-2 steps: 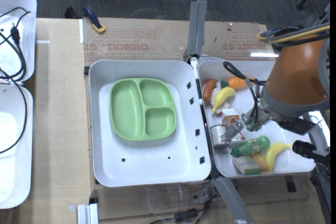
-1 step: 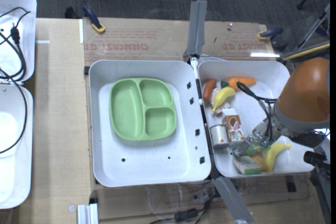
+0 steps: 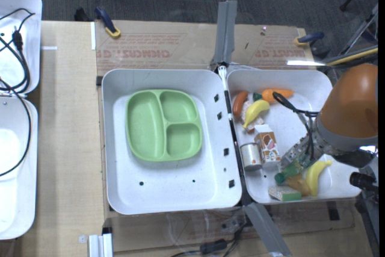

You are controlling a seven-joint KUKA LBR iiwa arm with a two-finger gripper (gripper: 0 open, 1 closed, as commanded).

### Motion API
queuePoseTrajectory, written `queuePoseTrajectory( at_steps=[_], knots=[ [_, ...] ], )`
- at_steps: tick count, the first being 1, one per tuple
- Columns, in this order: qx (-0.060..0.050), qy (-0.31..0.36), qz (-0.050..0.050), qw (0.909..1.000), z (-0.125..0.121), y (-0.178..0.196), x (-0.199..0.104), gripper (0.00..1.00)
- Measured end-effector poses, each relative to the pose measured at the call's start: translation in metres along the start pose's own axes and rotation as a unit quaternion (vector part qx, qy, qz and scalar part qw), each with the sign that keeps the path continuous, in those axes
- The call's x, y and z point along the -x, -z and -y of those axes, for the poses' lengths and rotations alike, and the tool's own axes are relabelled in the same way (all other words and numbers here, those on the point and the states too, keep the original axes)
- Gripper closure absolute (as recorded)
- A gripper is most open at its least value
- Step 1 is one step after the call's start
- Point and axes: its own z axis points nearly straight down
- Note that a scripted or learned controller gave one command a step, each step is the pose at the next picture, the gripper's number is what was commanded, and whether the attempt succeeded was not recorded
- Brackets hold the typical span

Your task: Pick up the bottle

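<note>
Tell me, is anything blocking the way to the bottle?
Nothing visible sits on top of the green bottle, but it is crowded: a banana lies right beside it and a small box stands just left. The arm hangs above.

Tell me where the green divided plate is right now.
The green divided plate lies flat in the left bin of the camera view, a little toward that bin's far-left part, across the divider from the right bin holding the bananas and other items.

The arm [image 3: 355, 106] shows as a large rounded orange dome above a grey collar, smooth and without markings. Below the collar sits a darker wrist section with black fittings. A thin black cable [image 3: 293, 106] loops from it. The pincer [image 3: 299, 153] is small, metallic and partly blurred.
</note>
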Motion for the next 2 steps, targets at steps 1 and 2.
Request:
queuePoseTrajectory(
  at_steps=[1, 2],
  knots=[
    [0.000, -0.191, 0.002, 0.9816, -0.0775, 0.0910, -0.0381, 1.00],
    [0.000, -0.191, 0.002, 0.9816, -0.0775, 0.0909, -0.0380, 0.00]
  ],
)
